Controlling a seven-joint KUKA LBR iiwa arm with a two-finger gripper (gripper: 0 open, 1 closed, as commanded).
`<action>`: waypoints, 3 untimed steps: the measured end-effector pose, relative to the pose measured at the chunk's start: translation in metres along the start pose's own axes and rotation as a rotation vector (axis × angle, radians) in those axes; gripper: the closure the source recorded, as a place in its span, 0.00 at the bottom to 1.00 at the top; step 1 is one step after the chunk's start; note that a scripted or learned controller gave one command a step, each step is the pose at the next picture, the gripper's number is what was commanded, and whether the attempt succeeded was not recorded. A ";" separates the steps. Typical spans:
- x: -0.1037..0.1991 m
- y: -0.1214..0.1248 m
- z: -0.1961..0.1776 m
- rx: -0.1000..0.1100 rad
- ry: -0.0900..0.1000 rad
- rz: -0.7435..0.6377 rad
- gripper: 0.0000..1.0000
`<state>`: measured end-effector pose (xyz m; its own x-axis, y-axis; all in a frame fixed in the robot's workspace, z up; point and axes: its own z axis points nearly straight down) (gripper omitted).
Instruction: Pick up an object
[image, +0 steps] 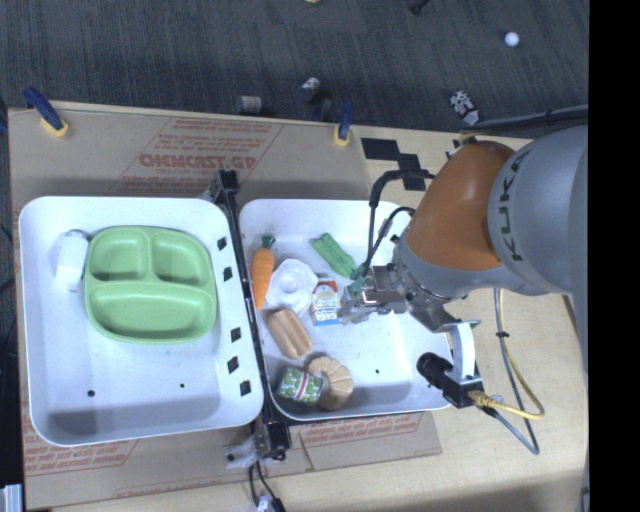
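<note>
The small carton (324, 302) with red and blue print sits near the middle of the right bin (395, 372), and it looks like the nearest target, since the gripper (358, 298) hangs just beside it on the right. Whether the jaws are spread or pressed together cannot be told, as the wrist hides them. This looks like the approach step; the next move probably calls for lining up over the carton and descending. Things crowd it: a white cup (292, 280) touching its left, a carrot (262, 274) near the dividing wall, a bread roll (288, 331) below, a green piece (334, 254) above. Open floor lies toward the bin's right and bottom edges.
</note>
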<state>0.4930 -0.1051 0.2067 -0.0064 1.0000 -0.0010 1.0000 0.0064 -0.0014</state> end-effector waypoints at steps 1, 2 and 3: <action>0.000 0.000 0.000 0.000 0.000 0.000 0.00; 0.005 -0.007 0.112 -0.008 0.001 0.001 0.00; 0.008 -0.004 0.099 -0.011 0.006 -0.008 1.00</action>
<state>0.4886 -0.0977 0.1075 -0.0143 0.9999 0.0048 0.9999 0.0143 0.0093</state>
